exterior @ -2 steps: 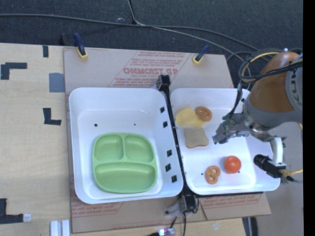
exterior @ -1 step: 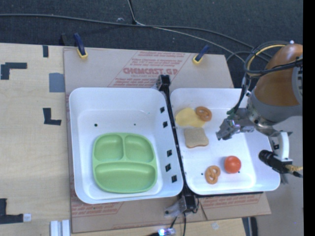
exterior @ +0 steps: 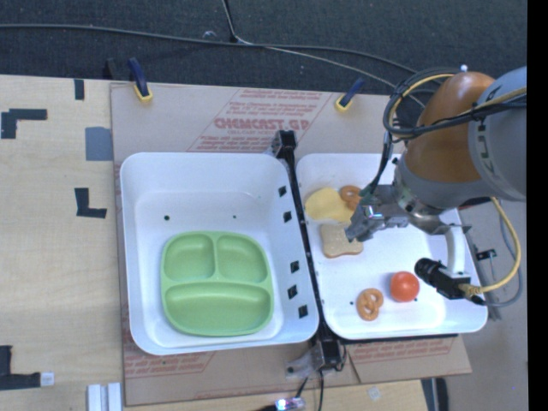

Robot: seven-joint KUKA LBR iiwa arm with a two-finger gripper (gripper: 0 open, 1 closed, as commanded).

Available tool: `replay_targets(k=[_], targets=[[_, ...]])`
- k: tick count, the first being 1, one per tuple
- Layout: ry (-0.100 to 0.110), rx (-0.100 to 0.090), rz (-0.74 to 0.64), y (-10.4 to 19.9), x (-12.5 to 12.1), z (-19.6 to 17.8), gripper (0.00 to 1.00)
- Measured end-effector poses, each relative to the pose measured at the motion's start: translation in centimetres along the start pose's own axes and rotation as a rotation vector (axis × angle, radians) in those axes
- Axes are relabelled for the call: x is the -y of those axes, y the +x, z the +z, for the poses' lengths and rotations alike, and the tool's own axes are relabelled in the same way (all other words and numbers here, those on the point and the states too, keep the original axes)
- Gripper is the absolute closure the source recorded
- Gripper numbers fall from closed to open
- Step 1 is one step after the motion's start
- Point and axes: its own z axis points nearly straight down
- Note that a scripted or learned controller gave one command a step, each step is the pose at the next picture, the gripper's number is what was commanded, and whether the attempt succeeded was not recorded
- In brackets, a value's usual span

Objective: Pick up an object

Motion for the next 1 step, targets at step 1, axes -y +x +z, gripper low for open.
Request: replay_targets(k=[1], targets=[[-0.002, 0.000, -0.001, 4.86, -1.65, -1.43, 1.00]])
